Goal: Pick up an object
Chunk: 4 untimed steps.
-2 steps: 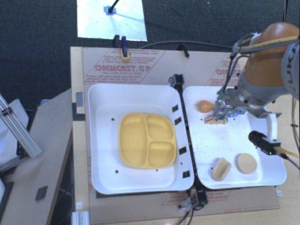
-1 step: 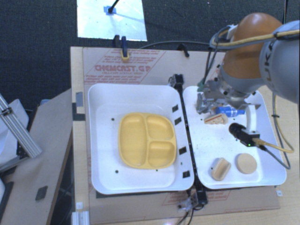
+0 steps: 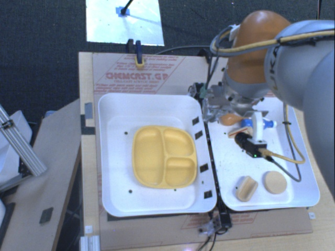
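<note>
My gripper (image 3: 215,110) hangs low over the far left corner of the right bin (image 3: 303,192), under the orange wrist band. A small orange rounded object (image 3: 229,120) lies right beside it, touching or nearly so. A blue and white item (image 3: 268,123) lies just to the right of that, partly hidden by the wrist. Near the front of the same bin rest a tan round disc (image 3: 275,182) and a tan bread-like piece (image 3: 246,188). I see nothing held by the gripper.
The left bin (image 3: 112,114) holds a yellow divided plate (image 3: 164,156) at its middle. The dividing wall between the bins runs just left of the gripper. A clamp (image 3: 138,54) stands on the board behind the bins.
</note>
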Each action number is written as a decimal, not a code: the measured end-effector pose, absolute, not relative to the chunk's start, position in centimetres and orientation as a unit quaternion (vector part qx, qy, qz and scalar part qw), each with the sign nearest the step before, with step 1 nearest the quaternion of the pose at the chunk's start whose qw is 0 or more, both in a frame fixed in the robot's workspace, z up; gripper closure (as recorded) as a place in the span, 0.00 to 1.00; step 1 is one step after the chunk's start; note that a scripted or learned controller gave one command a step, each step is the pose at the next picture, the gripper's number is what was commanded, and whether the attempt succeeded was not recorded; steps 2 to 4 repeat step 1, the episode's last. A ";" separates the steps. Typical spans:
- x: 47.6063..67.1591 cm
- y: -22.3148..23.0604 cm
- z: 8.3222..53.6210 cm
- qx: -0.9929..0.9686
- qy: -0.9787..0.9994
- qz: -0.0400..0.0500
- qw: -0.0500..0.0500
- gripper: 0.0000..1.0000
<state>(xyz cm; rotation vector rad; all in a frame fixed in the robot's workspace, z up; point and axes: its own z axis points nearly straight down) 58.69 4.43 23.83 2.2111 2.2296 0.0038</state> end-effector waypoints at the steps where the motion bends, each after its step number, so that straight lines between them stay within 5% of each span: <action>1: 61.4 10.2 23.4 0.704 0.711 0.002 0.000 1.00; 4: 61.4 10.2 23.4 0.704 0.711 0.002 0.000 1.00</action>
